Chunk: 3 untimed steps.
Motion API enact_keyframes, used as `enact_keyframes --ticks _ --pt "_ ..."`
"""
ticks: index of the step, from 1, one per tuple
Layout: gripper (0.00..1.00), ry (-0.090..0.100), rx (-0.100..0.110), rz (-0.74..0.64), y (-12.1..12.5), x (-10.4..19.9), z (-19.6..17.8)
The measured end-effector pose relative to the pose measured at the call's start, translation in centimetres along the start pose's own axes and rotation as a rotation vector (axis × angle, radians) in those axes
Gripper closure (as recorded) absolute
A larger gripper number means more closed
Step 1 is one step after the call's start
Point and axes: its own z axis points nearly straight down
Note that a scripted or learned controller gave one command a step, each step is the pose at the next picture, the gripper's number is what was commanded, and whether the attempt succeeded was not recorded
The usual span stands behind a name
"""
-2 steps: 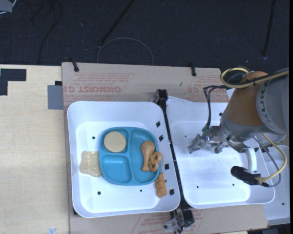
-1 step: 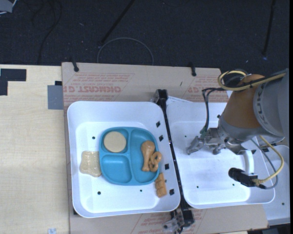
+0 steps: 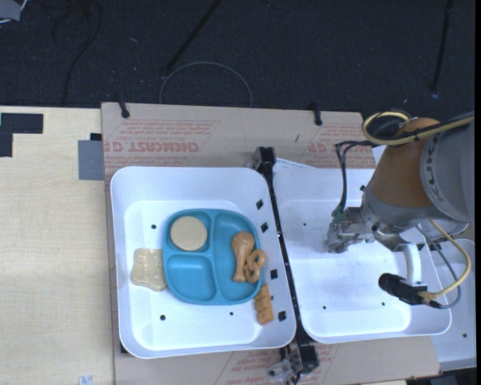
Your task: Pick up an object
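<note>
My pincer [image 3: 337,239] hangs low at the right centre of the frame, over the floor of the right bin [image 3: 361,319]. From this slanted view I cannot tell how it stands, and I see nothing caught in it. My arm [image 3: 417,179] comes in from the right edge, its orange band bent over the bin's upper right part, so I judge I am poised above bare white plastic, with nothing near to grasp.

Everything worth taking sits across the black divider [image 3: 276,247], in the left bin [image 3: 124,215]. There a blue tray [image 3: 196,283] with three compartments lies flat at the centre. A round tan disc [image 3: 187,233] rests in its upper left compartment, and a knobbly brown piece [image 3: 247,257], twisted like a pretzel, fills the right one. Just beside the tray's left edge lies a pale, toast-like slab [image 3: 148,269]; at the lower right corner a small orange-brown chunk [image 3: 263,305] lies against the rim. The chunk looks the easiest prize, since it lies loose and nearest my side.
</note>
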Motion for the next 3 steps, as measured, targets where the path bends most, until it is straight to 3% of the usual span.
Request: enact_keyframes --ticks 1,3 --pt "1.0 -0.001 -0.005 -0.001 0.1 -0.2 -4.2" --pt "1.0 -0.001 -0.008 -0.009 0.4 -0.2 -16.6"
